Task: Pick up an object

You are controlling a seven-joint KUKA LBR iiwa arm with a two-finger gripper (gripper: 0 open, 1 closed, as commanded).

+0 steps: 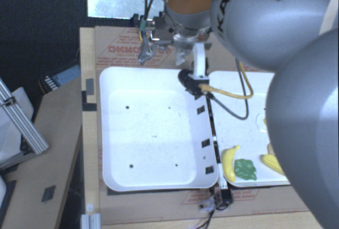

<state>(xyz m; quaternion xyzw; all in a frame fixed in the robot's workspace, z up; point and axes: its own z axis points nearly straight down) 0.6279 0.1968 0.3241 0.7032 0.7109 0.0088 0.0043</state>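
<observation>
Much of the right shallow white plastic bin point(249, 85) is covered by the bulky grey arm with its orange band point(296, 63); whether the two-finger gripper point(169, 53) is open or closed cannot be told, its parts being small and cluttered beyond the bins' far rim. In that bin's near corner a curved yellow banana-shaped toy point(229, 163) lies touching a flat green leafy piece point(245, 169); a second yellow object point(270, 163) beside them is partly hidden by the arm; the left white bin point(111, 116) adjoins it.
</observation>
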